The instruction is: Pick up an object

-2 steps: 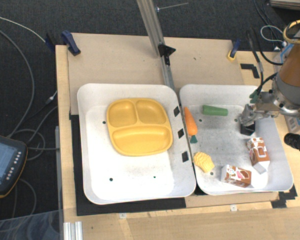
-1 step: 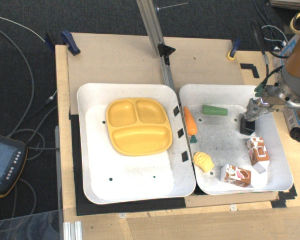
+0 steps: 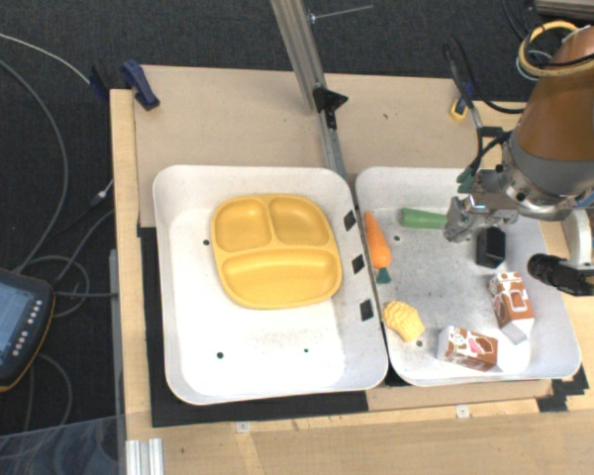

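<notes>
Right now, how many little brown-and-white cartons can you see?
2, both in the right bin: carton one near its right side, carton two by its front edge. The arm may hide more.

Pretty clearly a robotics lab, not anyone's home. You've got a plywood bench [image 3: 228, 117] with two white bins [image 3: 178, 265] taped down, clamps [image 3: 139, 82] on the far edge, a metal pole [image 3: 297, 28] rising over the middle, loose cables [image 3: 40, 166] across dark carpet on the left, and a teach pendant [image 3: 10, 320] lying there too.
</notes>
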### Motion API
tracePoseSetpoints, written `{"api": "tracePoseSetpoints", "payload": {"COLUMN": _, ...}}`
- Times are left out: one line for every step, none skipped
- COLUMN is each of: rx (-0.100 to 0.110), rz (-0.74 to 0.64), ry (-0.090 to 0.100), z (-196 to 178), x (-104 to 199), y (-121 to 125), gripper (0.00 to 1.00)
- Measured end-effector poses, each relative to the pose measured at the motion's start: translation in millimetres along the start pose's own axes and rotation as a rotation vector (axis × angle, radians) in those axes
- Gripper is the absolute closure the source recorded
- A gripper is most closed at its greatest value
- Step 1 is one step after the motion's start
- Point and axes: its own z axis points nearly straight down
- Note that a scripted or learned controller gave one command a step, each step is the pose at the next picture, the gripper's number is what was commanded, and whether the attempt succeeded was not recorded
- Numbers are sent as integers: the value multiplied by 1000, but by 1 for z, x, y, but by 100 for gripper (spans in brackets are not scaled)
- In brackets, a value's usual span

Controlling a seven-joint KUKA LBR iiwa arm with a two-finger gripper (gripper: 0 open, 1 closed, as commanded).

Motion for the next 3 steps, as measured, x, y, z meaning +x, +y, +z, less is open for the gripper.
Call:
{"api": "tracePoseSetpoints", "payload": {"rx": -4, "rz": -1, "ry": -1, "z": -8, "x": 60, "y": 13, "gripper": 100}}
{"api": "tracePoseSetpoints", "payload": {"rx": 1, "rz": 1, "ry": 0, "z": 3, "x": 113, "y": 18, "gripper": 100}}
{"api": "tracePoseSetpoints", "payload": {"rx": -4, "rz": -1, "ry": -1, "z": -1, "x": 178, "y": 24, "gripper": 100}}
